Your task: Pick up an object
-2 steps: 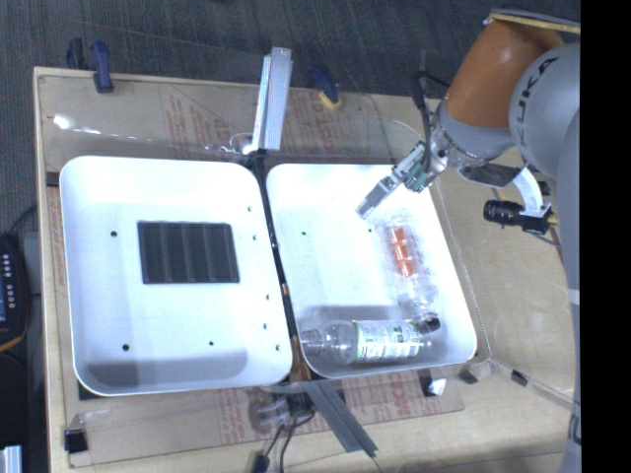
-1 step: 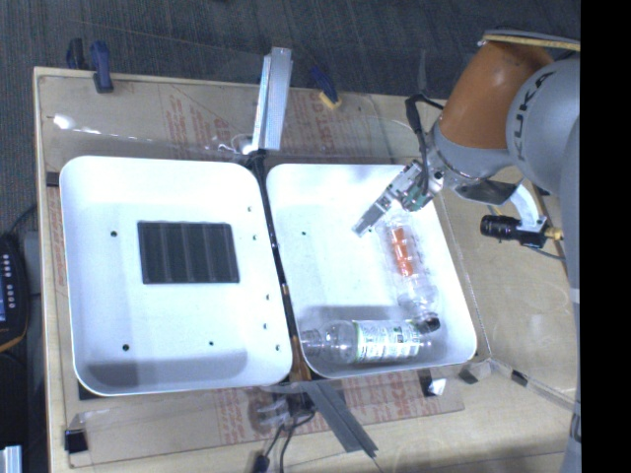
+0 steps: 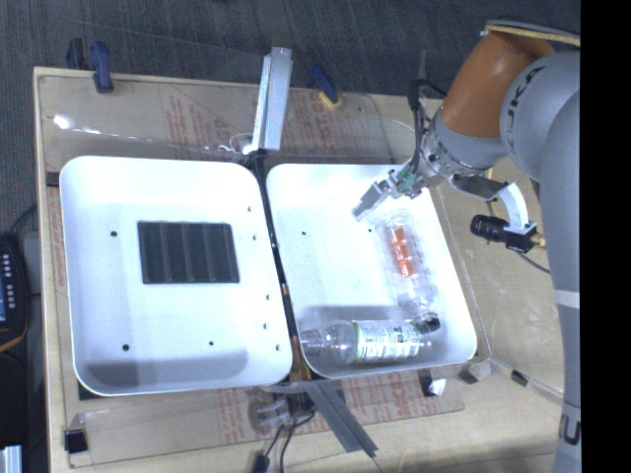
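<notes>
Bottles lie in the right bin: a clear bottle with an orange label runs lengthwise along the bin's right side, and a second clear bottle with a pale printed label lies across the near end, its dark cap pointing right. The cap end of the orange-labelled bottle comes close to the cap of the other one, near the bin's near right corner. The gripper hangs over the far right part of this bin, just beyond the far end of the orange-labelled bottle and a little to its left; whether it touches the bottle cannot be made out, and nothing shows between its fingers, whose spread I cannot tell. The left bin holds a dark ribbed rectangle. Both bins sit on the desk.
</notes>
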`<state>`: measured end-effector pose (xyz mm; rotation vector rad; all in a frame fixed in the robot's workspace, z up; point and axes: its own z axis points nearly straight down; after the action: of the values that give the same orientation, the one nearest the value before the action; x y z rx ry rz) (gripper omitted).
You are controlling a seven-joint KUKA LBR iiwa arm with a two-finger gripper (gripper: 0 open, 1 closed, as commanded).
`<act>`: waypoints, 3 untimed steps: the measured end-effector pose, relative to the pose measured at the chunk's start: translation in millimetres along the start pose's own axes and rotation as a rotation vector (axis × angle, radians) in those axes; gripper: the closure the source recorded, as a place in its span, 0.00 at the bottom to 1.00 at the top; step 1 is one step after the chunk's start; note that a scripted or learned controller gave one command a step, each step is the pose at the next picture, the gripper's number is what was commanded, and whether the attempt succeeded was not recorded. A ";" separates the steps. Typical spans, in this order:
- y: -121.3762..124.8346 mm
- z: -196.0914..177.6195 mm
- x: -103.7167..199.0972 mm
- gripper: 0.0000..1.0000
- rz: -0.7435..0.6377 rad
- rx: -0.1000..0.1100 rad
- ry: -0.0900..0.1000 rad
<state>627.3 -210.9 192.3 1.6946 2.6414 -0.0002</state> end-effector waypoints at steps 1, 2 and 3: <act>-23.6 20.7 13.1 0.00 -0.029 0.004 0.004; -22.3 10.1 13.5 1.00 -0.033 0.004 0.004; -22.4 10.2 13.5 0.00 -0.033 0.004 0.004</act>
<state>601.4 -208.1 182.0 1.6539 2.6736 -0.0030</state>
